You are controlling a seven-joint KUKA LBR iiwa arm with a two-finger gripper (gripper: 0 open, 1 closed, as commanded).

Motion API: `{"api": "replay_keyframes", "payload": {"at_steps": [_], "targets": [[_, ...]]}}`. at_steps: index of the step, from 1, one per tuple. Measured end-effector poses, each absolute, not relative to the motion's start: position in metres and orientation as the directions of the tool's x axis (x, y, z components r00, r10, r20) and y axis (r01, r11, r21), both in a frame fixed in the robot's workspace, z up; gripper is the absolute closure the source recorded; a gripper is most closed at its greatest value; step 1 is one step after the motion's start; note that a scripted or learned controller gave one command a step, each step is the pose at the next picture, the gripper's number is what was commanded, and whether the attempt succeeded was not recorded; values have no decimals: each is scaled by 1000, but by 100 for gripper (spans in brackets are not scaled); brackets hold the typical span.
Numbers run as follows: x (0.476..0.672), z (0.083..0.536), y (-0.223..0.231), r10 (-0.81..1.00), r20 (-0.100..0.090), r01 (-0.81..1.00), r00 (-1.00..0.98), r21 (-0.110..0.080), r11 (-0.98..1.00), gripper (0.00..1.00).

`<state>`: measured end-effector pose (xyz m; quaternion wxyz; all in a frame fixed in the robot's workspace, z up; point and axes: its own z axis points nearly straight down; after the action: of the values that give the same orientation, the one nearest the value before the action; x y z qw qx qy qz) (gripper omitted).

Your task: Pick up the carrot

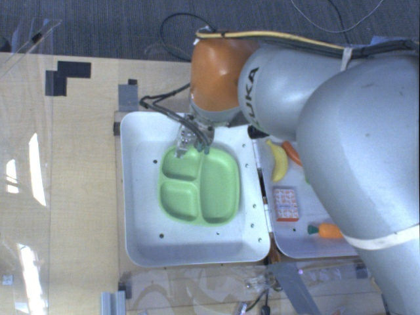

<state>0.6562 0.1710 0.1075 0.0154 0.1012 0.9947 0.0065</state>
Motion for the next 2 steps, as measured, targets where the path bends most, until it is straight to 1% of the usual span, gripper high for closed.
{"api": "replay_keyframes", "payload": {"at_steps": [1,2], "targets": [[643,256,129,703,-3,703,-711,2,711,100],[627,184,76,348,-3,348,-938,3,938,100]]}}
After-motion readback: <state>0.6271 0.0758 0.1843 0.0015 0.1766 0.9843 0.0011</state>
